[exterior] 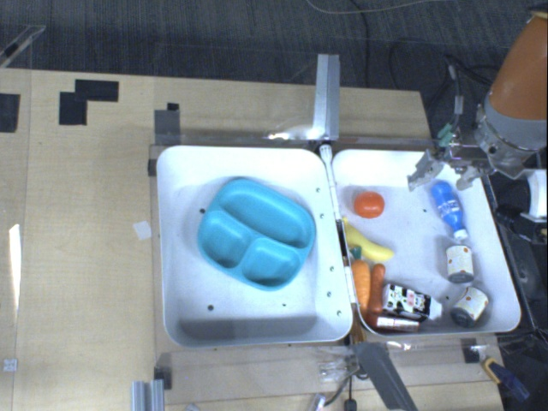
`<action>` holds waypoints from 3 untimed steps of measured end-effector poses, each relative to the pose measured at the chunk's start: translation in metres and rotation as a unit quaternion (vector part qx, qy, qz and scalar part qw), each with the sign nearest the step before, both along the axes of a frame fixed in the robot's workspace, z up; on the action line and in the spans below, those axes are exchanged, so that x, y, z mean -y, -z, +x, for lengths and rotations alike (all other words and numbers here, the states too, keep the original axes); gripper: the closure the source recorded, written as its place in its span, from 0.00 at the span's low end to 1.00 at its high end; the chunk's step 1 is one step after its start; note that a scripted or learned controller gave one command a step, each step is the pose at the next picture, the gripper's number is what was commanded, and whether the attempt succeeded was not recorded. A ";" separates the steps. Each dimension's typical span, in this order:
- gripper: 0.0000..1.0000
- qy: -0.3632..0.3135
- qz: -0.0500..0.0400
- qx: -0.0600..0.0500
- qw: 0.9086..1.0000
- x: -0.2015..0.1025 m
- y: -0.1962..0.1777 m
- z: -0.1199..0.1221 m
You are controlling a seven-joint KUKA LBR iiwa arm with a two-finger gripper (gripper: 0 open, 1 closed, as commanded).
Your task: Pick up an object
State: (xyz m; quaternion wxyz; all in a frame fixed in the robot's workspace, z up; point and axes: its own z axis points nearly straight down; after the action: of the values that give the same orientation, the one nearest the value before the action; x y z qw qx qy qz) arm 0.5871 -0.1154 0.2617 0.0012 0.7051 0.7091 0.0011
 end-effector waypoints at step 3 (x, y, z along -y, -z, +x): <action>0.00 0.080 0.009 0.015 0.997 0.069 0.157 0.034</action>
State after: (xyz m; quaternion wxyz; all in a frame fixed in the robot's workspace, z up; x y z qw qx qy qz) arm 0.6207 -0.1842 0.1050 0.0054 0.7595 0.6502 0.0176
